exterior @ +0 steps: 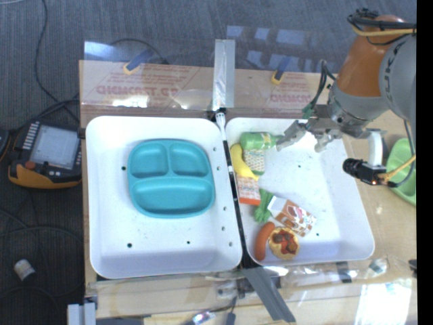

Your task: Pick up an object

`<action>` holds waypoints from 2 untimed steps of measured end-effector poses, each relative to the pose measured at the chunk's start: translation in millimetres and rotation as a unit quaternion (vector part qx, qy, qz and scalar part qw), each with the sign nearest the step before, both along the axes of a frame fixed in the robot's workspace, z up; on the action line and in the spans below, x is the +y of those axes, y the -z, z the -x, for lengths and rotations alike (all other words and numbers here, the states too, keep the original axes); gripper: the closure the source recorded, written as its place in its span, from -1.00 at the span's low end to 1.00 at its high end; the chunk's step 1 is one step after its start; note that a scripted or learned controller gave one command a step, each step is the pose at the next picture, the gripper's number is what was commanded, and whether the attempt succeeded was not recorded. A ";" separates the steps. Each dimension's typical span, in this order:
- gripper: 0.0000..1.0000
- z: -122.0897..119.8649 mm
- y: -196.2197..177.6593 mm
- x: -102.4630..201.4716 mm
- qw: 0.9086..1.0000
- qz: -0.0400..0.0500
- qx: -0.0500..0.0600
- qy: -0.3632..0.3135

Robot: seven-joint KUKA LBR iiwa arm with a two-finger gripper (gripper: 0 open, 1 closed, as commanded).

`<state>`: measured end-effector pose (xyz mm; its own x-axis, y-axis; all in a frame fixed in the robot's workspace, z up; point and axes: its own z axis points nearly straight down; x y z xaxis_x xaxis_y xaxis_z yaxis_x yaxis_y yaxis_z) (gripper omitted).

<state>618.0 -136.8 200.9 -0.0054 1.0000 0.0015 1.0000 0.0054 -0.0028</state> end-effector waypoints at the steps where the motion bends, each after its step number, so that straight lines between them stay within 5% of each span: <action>1: -1.00 -36.9 93.0 35.1 0.999 0.002 -0.001 -0.038; 2: -1.00 -13.8 63.0 37.7 0.991 0.002 0.000 -0.131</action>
<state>631.8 -99.1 137.9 -0.2645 0.9644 -0.0015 0.9644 0.2645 -0.0030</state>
